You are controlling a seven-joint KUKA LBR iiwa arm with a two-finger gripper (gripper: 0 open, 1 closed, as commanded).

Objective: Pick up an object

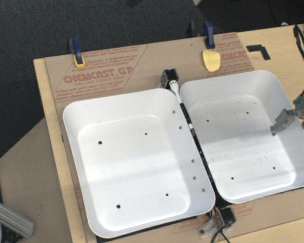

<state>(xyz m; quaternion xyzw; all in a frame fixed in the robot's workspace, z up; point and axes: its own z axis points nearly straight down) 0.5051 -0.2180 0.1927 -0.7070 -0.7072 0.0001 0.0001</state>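
gripper (279, 123) low over right bin's (239, 89) right edge, too small to tell its opening, nothing seen held; only loose object, yellow piece (211, 59), on desk (131, 64) beyond that bin, well apart.

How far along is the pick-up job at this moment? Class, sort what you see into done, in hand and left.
Done: nothing looks lifted yet. In hand: the tool sits over the right edge of the right bin, with no object seen between its fingers. Left: the whole pick. I can make out no loose object on the floor of the right bin or the left bin; a yellow clamp sits on the board behind them.
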